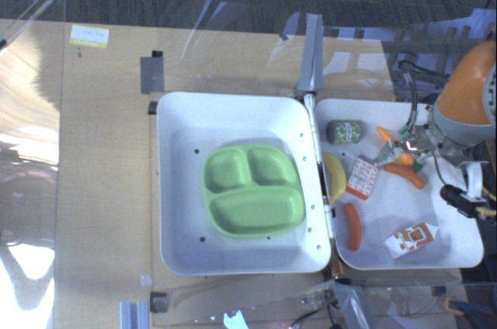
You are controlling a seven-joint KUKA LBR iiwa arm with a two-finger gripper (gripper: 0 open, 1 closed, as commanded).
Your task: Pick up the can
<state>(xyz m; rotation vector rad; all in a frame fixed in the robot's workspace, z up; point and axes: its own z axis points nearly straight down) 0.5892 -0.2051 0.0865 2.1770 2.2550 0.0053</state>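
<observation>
- You have two white bins side by side; take the right bin (466, 254) as your landmark, since everything for this task sits in it or over it.
- The left bin (175, 188) lies just left of the right bin and holds a green divided tray (252, 189); none of that concerns the pick.
- The arm (466, 98) hangs over the right bin's far right side, its orange band and grey wrist covering that corner.
- The gripper (405, 143) sits low over the right bin's upper middle, close to an orange carrot-like piece (408, 174). I cannot tell whether the claw is wide or narrow, and nothing is visibly held.
- The can (345, 132) lies on its side in the right bin's upper left corner, dark green with a pale label, clear of its neighbours and apart from the gripper.
- The other items in the right bin: a yellow banana (336, 176) along the left wall, a red-and-white carton (363, 178) just right of it, a red sausage (352, 226) toward the lower left, and a small brown-and-white box (409, 239) near the lower middle.
- By my reading, you are at the approach step: the can is untouched.
- The next move calls for shifting the gripper toward the upper left corner, squaring it across the can's round body, then descending without nudging the carton.
</observation>
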